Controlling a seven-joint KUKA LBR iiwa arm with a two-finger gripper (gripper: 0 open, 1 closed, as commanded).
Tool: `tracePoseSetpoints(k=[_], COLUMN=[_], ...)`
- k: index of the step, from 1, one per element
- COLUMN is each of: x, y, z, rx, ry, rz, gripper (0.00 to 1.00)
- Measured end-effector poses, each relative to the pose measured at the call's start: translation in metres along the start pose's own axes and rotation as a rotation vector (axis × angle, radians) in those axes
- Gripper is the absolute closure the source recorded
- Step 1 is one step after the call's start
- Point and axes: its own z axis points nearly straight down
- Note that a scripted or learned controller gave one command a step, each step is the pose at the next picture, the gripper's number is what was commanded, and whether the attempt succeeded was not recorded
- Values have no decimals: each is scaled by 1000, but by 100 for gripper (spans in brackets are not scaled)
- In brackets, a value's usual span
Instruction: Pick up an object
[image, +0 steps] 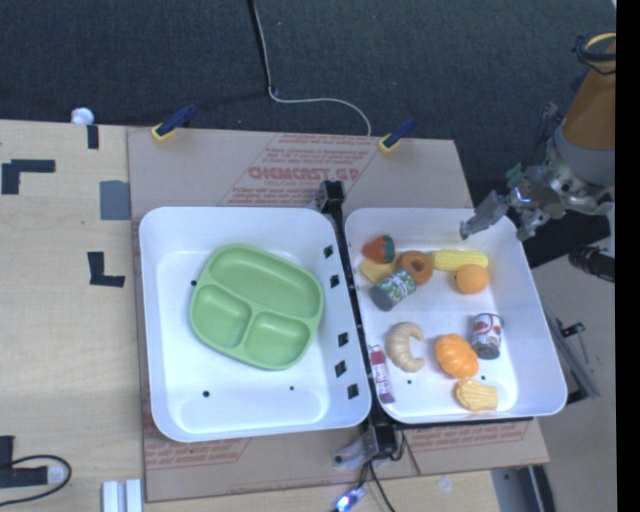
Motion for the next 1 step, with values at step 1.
tracePoseSetpoints(k=[1], x=[23], y=[-25], z=[-125], rx=[-13], ry=[-4], rz=[-2], gripper=[0])
